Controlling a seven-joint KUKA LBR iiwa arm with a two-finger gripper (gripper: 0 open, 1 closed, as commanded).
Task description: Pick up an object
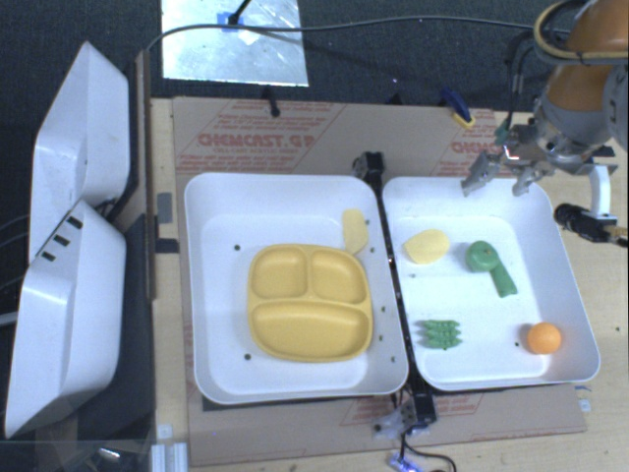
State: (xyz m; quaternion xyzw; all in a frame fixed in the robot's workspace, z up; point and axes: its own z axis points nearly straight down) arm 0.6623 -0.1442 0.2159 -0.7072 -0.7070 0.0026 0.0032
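My gripper (501, 182) hangs over the far edge of the right bin (565, 264), its two fingers spread apart with nothing between them. Below it in that bin lie a pale yellow rounded piece (427, 246), a green toy with a round head and a handle (488, 265), a small green ridged piece (440, 334) and an orange ball (543, 338). All of these sit well clear of the fingers.
The left bin (211, 264) holds a yellow divided plate (310, 301) and a small yellow piece (355, 230) by its right wall. A black clamp (370, 163) sits where the bins meet at the far side. White housings stand at far left.
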